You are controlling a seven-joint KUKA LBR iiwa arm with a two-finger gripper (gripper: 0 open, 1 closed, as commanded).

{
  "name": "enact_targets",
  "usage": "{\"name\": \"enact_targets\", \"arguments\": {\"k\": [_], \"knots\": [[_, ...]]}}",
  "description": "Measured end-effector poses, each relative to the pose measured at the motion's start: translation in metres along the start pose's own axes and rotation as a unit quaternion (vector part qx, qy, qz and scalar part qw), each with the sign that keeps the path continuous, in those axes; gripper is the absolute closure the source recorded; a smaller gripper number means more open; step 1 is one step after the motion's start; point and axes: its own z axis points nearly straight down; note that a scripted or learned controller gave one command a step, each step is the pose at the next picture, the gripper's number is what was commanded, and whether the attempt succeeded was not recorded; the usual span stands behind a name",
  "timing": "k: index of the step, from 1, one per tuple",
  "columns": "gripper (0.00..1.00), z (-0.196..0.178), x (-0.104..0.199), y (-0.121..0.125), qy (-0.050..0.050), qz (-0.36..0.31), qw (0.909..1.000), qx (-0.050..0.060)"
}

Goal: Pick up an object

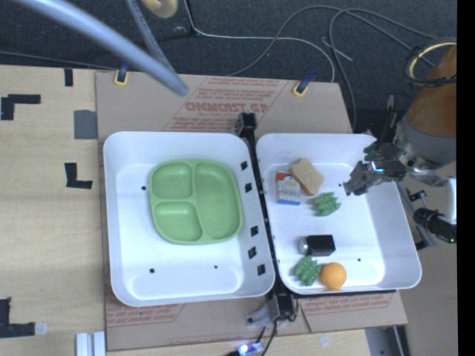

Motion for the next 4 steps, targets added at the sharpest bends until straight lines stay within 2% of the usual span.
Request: {"name": "enact_targets", "arguments": {"k": [1,3,4], "knots": [[1.0,-0.001,0.062,-0.002,0.001,-0.002,1.0,0.003],[1.0,0.027,0.176,-0.016,0.001,-0.002,1.0,0.004],[1.0,0.021,0.228,-0.024,0.001,-0.003,1.0,0.003]]}}
